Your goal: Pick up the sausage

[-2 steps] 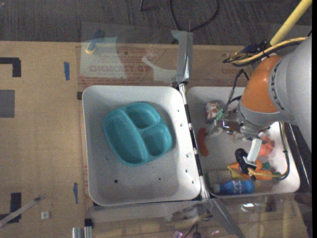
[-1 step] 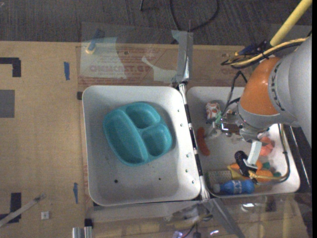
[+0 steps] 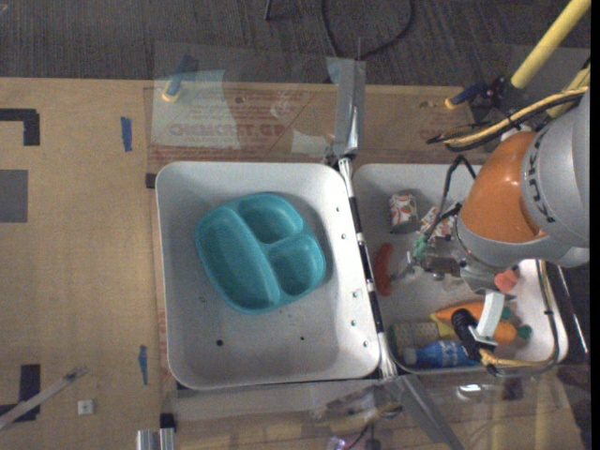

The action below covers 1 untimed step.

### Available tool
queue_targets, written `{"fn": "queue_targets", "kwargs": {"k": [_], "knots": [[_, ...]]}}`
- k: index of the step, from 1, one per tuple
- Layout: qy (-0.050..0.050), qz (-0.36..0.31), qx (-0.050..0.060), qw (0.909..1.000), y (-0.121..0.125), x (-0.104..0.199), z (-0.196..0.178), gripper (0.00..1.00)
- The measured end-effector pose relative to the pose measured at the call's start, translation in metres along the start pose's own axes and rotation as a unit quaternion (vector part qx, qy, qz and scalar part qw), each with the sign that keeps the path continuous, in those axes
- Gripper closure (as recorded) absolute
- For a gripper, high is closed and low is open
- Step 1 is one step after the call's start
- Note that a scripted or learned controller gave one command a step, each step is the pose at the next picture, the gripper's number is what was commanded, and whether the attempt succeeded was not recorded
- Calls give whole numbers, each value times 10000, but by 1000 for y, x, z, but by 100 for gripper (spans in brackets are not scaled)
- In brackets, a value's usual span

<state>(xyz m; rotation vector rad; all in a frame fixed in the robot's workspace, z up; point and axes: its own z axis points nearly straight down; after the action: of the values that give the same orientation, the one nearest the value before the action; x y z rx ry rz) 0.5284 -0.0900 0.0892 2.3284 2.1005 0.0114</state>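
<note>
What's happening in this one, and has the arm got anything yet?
The grey and orange arm reaches over the right bin, its gripper low beside the red sausage near the bin's left wall. Nothing shows between its fingers. The left bin holds a teal divided plate.

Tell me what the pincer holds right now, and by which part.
Cannot be told. The pincer hangs in the right bin beside the sausage, with nothing visibly in it.

Divided tray (image 3: 261, 251) in left bin (image 3: 178, 279) (sausage (image 3: 383, 268) in right).
</note>
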Motion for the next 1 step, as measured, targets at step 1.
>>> {"fn": "queue_targets", "kwargs": {"k": [1], "knots": [[-16, -807, 7, 9967, 24, 1, 0, 0]]}}
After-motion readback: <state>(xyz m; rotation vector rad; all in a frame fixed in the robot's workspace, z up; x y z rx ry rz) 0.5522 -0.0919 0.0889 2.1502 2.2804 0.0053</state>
